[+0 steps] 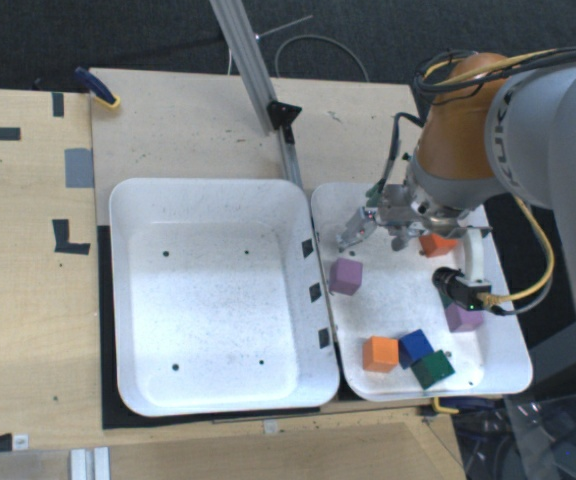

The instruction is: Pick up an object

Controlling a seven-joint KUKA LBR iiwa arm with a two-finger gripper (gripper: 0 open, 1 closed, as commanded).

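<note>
The right bin [498, 363] holds several small blocks. A purple cube [346, 275] lies near its left wall. An orange cube [379, 353], a blue cube [415, 345] and a green cube [433, 368] cluster at the front. A second purple block [463, 317] sits toward the right, and a red-orange block [436, 245] is partly hidden under the wrist. My gripper [378, 232] hangs over the bin's back left part, just above and right of the purple cube. Its fingers [353, 232] are spread open with nothing between them.
The left bin [128, 218] stands beside the right one, sharing a raised middle wall. A slanted metal bar [248, 48] crosses the back and ends near the bins' junction. A black cable clip [455, 285] hangs from the arm over the right bin.
</note>
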